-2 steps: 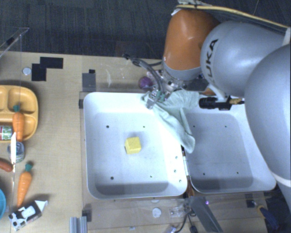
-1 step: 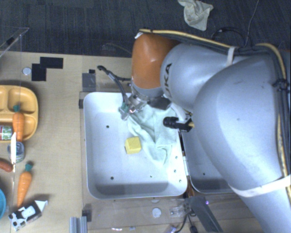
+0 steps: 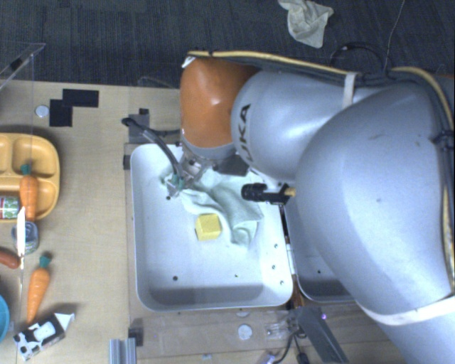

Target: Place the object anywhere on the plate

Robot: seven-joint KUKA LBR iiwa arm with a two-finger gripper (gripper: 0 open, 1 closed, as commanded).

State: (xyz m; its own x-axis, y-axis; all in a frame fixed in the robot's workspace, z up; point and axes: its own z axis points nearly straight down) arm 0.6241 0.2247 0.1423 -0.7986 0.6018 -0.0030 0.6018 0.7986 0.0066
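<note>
A small yellow block (image 3: pixel 208 227) lies in the middle of the left white bin (image 3: pixel 153 281). A crumpled pale cloth (image 3: pixel 231 204) lies just behind and to the right of the block, touching it. My gripper (image 3: pixel 175 182) hangs under the orange wrist band at the cloth's upper left corner, up and to the left of the block; the arm hides much of it. The yellow divided plate (image 3: pixel 39 153) sits outside the bin on the bench's far left, with a toy carrot (image 3: pixel 28 195) lying in it.
On the bench's left lie a second carrot (image 3: pixel 37 284), a small can (image 3: pixel 8 207), a cow-print carton (image 3: pixel 44 333) and black blocks (image 3: pixel 72 104). The right bin (image 3: pixel 320 288) is mostly covered by my arm. A rag (image 3: pixel 307 21) lies on the floor behind.
</note>
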